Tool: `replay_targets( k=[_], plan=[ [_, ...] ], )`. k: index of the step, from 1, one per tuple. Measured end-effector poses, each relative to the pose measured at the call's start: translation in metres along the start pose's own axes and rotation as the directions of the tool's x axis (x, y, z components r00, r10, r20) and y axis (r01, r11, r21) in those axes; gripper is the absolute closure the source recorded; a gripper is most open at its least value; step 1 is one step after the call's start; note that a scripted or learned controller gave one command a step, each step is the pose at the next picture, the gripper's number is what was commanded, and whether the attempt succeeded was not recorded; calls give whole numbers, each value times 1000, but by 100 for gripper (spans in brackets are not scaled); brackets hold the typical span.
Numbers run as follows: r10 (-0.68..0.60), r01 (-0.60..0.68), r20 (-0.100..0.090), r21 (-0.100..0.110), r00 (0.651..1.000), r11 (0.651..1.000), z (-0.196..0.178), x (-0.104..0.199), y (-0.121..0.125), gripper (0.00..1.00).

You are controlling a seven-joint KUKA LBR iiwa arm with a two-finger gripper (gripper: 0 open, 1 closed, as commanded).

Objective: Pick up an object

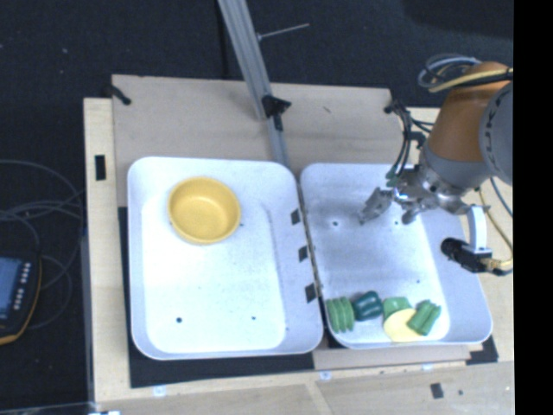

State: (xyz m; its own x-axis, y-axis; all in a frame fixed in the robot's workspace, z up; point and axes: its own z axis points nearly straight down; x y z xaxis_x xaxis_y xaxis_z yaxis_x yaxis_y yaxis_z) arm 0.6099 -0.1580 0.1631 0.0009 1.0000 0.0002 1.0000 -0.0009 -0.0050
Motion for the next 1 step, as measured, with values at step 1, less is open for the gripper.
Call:
replay_targets(
  k=[1],
  plan=[
    [0, 0, 0, -1, 1000, 1000, 50, 9, -3, 0]
  ],
)
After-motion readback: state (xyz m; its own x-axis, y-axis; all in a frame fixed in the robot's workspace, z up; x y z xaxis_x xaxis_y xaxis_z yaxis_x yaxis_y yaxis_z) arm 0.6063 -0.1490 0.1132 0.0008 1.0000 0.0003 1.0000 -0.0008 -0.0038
